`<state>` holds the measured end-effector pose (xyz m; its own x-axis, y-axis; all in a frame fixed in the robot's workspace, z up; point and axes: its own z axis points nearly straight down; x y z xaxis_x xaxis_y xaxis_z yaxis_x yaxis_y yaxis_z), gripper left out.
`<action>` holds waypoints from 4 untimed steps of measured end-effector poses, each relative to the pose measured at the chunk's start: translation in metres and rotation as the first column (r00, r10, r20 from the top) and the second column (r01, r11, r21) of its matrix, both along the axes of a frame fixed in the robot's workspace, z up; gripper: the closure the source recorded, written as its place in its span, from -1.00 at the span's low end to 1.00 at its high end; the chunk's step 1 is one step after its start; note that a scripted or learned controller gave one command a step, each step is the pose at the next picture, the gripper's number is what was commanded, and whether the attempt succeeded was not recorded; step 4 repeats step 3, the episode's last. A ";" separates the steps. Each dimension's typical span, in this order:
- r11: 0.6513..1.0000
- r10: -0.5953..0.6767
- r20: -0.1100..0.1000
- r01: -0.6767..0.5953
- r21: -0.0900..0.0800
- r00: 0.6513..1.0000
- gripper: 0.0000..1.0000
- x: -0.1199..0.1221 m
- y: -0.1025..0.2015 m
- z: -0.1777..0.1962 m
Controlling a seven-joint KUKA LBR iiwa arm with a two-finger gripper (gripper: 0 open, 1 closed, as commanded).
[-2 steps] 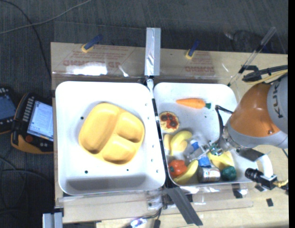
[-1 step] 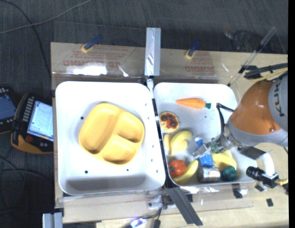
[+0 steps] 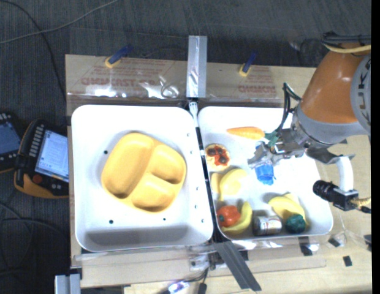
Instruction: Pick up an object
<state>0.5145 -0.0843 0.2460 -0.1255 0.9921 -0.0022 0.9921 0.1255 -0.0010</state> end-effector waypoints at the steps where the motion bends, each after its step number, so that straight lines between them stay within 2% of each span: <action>1: 0.927 0.375 0.001 -0.375 -0.001 0.927 1.00 -0.030 0.002 0.061; 2: 0.982 0.190 -0.003 -0.190 0.001 0.982 1.00 -0.021 0.034 -0.021; 3: 1.000 0.002 -0.002 -0.002 0.000 1.000 1.00 0.055 0.049 -0.016; 4: 1.000 0.002 -0.002 -0.002 0.000 1.000 1.00 0.055 0.049 -0.016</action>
